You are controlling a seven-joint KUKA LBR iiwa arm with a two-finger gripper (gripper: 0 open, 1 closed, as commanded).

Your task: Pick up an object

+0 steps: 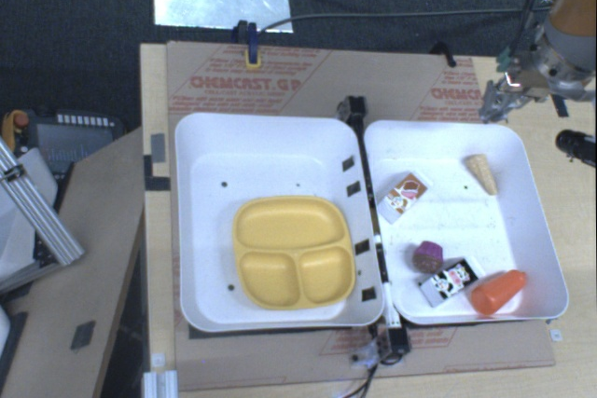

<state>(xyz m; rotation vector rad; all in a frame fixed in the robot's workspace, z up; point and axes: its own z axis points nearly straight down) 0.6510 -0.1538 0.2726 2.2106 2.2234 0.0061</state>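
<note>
We are hovering gripper [494,104] beyond right bin [536,200] (finger state: cannot tell); advising centring above carrot [497,291] before descending.

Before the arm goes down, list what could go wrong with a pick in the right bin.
1. The purple piece, the cow-print box and the orange carrot are bunched together, so a grasp there may nudge or catch a neighbour.
2. The carrot lies near the bin's wall, which could block a finger.
3. The tool sits beyond the far rim; it must clear that.

the board [308,75] under the bins reads "chemcast gp" in red.
</note>
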